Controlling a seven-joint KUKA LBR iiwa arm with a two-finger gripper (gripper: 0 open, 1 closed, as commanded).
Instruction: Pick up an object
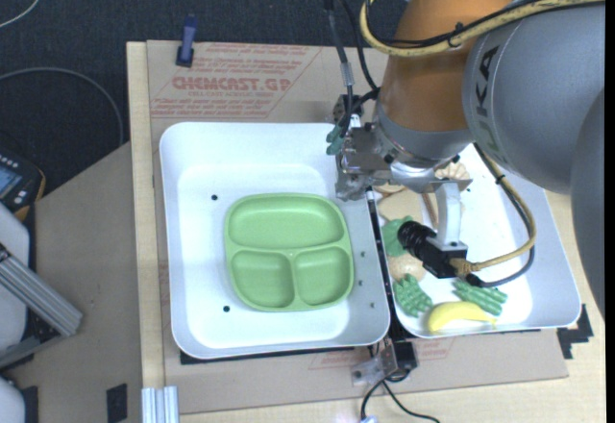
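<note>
Nearest: smooth, curved yellow banana (459,316), lower right of the green plate (288,251), with ridged green plastic pieces (413,296) beside it in the white bin (548,286). Plate is glossy, rounded, three compartments. Claw (389,183) is at the plate's upper right; open or closed, can't tell. Cardboard (231,83) beyond the plate reads "CHEMCAST".

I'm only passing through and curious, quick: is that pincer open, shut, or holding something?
Pincer: cannot be told from this view; it hangs over the right-hand bin, near its inner edge.
</note>
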